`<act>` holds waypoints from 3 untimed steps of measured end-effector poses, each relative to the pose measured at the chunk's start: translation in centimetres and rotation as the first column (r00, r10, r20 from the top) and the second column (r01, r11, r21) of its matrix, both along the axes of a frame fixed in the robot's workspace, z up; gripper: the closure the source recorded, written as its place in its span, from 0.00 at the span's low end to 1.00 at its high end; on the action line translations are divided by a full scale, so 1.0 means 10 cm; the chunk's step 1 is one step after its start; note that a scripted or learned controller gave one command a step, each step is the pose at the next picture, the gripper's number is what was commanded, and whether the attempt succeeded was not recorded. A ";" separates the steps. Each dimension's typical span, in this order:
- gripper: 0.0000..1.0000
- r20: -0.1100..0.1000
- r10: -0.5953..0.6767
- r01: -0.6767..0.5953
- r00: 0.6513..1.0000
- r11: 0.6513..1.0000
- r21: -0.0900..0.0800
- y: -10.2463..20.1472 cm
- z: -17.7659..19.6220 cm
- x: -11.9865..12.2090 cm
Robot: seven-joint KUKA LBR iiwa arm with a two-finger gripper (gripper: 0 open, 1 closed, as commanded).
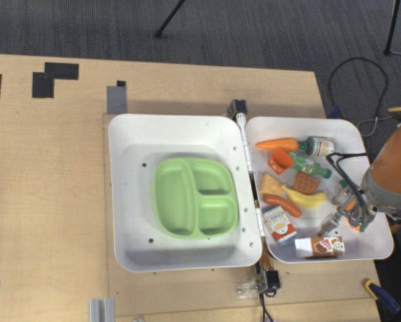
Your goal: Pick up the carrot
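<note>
The carrot [277, 143], orange and tapered, lies flat near the far left corner of the right bin [378, 247]. My gripper [334, 223] hovers low over the near right part of that bin, just above a brown and white carton [323, 247]. It is well apart from the carrot, roughly a bin's half-length nearer the front and further right. Nothing of the carrot is covered.
Around the carrot lie an orange piece [279, 159], a green bottle [311, 165], a clear bottle [320, 145], a banana [306, 197], a red sausage [281, 205] and a small box [279, 223]. The left bin [127, 180] holds a green divided plate [196, 196].
</note>
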State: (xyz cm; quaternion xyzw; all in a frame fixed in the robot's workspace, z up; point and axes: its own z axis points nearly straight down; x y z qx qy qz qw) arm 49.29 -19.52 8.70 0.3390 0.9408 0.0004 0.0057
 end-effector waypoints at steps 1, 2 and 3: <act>0.00 -0.005 0.220 -0.220 0.975 0.975 0.000 -0.11 -0.01 0.43; 0.00 -0.005 0.219 -0.219 0.976 0.976 0.000 -0.11 -0.01 0.43; 0.00 -0.005 0.219 -0.219 0.976 0.976 0.000 -0.11 -0.01 0.43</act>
